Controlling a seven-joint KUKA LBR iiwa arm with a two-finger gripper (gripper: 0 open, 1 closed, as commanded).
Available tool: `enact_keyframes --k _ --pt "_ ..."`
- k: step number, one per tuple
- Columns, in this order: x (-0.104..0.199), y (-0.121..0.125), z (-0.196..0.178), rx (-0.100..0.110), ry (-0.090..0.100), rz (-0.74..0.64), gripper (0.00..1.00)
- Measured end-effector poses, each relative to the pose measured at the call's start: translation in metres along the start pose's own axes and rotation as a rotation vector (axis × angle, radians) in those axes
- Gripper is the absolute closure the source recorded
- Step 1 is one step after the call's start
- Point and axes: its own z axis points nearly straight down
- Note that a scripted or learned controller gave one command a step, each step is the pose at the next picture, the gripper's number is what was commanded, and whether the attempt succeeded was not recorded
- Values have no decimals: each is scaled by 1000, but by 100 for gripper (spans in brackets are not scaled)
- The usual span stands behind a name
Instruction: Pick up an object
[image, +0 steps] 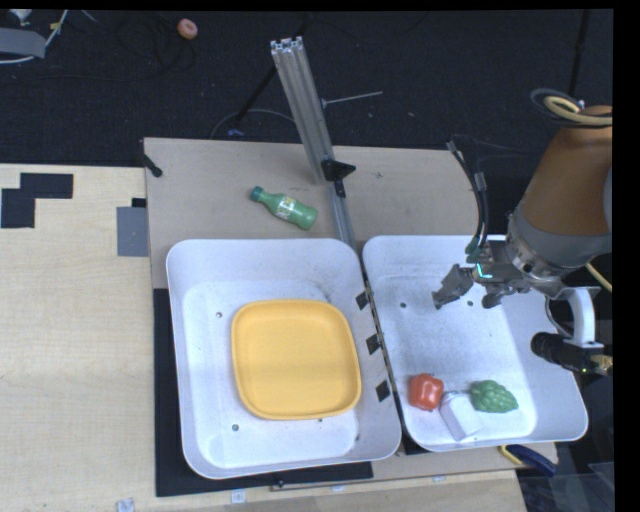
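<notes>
My gripper (468, 291) hangs over the upper middle of the right bin (395, 262), its dark fingers spread apart with nothing between them. Near that bin's front edge lie a red pepper (425, 391), a white block (460, 417) and a green leafy vegetable (493, 397), all well below the gripper. A yellow plate (296, 358) fills the middle of the left bin (190, 300).
A green bottle (285, 207) lies on the bench behind the left bin. A slanted aluminium bar (308, 100) rises from the bench between the bins at the back. Black clips (372, 340) sit along the shared bin edge.
</notes>
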Motion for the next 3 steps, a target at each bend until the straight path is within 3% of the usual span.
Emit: enact_keyframes --k 1,3 --pt "0 0 0 0 0 0 0" --pt "13 1 106 4 0 0 0"
